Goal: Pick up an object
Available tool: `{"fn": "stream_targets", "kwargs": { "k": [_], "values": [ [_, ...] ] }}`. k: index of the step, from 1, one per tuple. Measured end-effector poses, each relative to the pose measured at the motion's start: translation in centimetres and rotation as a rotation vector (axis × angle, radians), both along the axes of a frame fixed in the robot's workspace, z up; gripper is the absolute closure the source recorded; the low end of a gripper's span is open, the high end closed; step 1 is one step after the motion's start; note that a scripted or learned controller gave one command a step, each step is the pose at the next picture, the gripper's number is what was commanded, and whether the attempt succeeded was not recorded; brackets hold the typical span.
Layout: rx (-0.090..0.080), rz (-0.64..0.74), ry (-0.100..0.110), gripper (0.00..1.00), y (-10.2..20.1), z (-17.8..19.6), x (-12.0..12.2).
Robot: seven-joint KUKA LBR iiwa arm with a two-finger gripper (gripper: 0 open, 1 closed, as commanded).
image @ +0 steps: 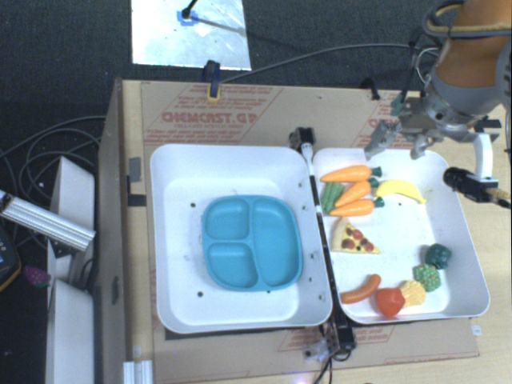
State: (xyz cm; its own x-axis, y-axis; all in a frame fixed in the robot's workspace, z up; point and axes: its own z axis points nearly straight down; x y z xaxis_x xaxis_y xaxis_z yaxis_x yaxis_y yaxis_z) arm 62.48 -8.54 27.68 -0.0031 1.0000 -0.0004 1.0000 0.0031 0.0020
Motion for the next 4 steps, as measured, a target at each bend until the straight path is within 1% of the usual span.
{"fn": "stream_targets", "kwargs": {
  "k": [1, 2, 3, 4],
  "values": [
    [0.001, -0.002, 0.005, 0.00, -1.8, -11.9, 1.0],
    [0.004, -0.002, 0.022, 0.00, -1.2, -18.0, 4.0],
    [-0.001, -0.001, 0.029, 1.00, -1.5, -17.1, 3.9],
    [-0.001, 0.000, 0.021, 0.00, -1.4, -17.0, 4.1]
  ]
}}
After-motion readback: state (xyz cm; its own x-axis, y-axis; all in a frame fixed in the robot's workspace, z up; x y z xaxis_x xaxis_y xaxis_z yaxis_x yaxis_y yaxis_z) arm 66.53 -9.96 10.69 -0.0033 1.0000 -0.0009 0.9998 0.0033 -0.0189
